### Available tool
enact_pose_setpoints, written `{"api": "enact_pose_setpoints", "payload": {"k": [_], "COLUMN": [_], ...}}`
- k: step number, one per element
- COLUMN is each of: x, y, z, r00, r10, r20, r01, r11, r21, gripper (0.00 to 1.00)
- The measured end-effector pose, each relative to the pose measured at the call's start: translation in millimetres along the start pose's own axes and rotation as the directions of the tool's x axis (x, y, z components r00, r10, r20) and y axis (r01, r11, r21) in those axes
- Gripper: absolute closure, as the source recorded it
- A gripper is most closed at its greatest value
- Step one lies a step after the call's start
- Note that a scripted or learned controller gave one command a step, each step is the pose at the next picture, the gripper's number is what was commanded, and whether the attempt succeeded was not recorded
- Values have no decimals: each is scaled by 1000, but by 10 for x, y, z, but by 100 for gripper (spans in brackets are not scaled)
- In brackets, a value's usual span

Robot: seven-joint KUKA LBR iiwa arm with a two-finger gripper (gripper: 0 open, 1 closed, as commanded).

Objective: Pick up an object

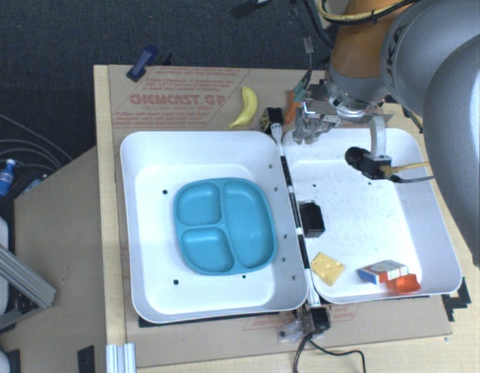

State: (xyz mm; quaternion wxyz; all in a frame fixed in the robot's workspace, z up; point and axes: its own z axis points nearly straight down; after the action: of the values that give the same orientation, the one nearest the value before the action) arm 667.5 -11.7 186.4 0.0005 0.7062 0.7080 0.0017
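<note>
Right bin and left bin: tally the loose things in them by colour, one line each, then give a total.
Blue: 1, the divided plate in the left bin
Black: 1, the small block in the right bin
Yellow: 1, the cheese wedge
Mixed red, white and blue: 1, the small box
Orange: 1, the piece beside that box
Total: 5

the bench top (178,99) was pale brown board with faded red lettering printed across its far part. beyond it lay a dark, finely speckled floor (85,22), carpet-like. black cables (26,134) curved over that floor at the left, near a small blue-capped piece (5,176). a grey metal rail (21,274) ran slantwise at the lower left. light was even and soft, with only faint shadows.
</note>
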Motion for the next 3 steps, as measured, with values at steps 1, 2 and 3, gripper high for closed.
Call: {"api": "enact_pose_setpoints", "payload": {"k": [1, 2, 3], "x": [-9, -4, 1], "y": [-3, 2, 8], "z": [-89, -192, -294], "r00": [1000, 1000, 1000], "r10": [1, 0, -1], "r20": [1, 1, 1], "r01": [-1, 0, 1], "r11": [1000, 1000, 1000], "r21": [2, 0, -2], "gripper": [100, 100, 100]}}
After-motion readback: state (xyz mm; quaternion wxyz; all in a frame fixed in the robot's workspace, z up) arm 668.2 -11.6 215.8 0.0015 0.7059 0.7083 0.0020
